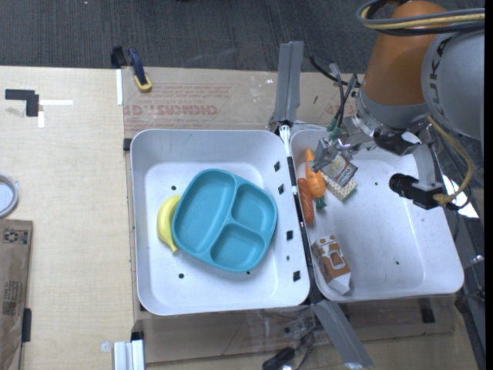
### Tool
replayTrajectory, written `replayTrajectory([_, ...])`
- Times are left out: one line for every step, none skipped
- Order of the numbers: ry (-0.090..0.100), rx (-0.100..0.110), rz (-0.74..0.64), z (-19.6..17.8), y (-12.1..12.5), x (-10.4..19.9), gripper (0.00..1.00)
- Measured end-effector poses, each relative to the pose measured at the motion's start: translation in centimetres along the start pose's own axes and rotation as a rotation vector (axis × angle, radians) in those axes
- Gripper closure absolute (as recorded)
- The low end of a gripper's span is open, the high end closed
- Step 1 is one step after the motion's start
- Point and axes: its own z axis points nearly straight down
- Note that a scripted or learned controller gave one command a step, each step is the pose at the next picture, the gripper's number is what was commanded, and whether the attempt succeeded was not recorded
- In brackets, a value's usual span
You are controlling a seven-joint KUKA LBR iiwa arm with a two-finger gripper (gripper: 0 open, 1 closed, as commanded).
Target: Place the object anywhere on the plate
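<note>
While I'm watching from my desk, the blue plate (223, 220) sits in the left bin (146, 206) with nothing on it, just a banana (165, 220) tucked against its left edge. Over in the right bin (400, 245) there's a carrot (311, 185), a small packet (340, 177) and a brown carton (333, 259). My gripper (333, 146) hovers at the far-left corner over the packet; can't tell its state. So basically nothing's placed yet, the pick and transfer are left.
</note>
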Motion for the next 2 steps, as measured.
replayTrajectory([0.001, 0.001, -0.099, 0.52, -2.56, 8.14, 1.0])
replayTrajectory([0.001, 0.001, -0.098, 0.51, -2.56, 8.1, 0.0])
